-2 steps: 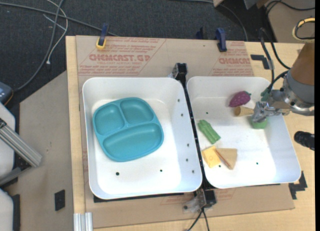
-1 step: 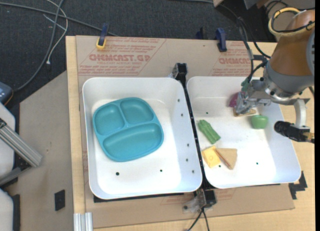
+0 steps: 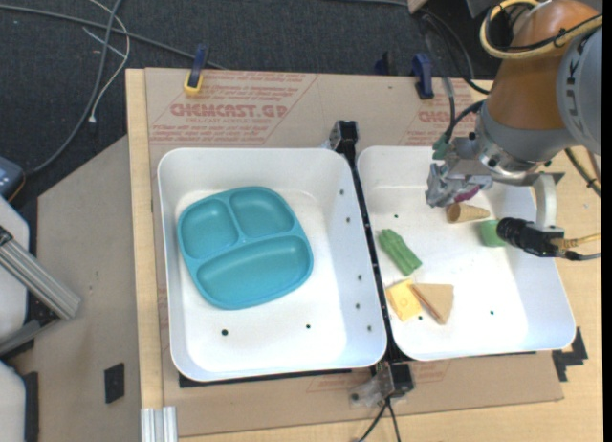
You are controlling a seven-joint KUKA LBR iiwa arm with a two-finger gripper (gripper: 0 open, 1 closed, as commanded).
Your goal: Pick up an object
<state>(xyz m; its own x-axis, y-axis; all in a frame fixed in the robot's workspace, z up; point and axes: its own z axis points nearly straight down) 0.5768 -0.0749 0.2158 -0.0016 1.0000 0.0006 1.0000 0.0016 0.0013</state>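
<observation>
My gripper (image 3: 446,189) hangs low over the far part of the right bin (image 3: 535,320), under the grey and orange arm. A small tan cone (image 3: 469,211) lies just to its right, close by but apart from it. Beyond the cone a small green piece (image 3: 490,232) rests beside a black cable fitting. Nearer the bin's left wall lies a green block (image 3: 399,250). A yellow piece (image 3: 403,302) and a tan wedge (image 3: 436,299) sit together toward the front.
The left bin (image 3: 182,320) holds a teal divided plate (image 3: 246,245). A black clamp (image 3: 342,134) sits at the far end of the ridge between the bins. Blue clamps (image 3: 198,65) pin the cardboard base at the back.
</observation>
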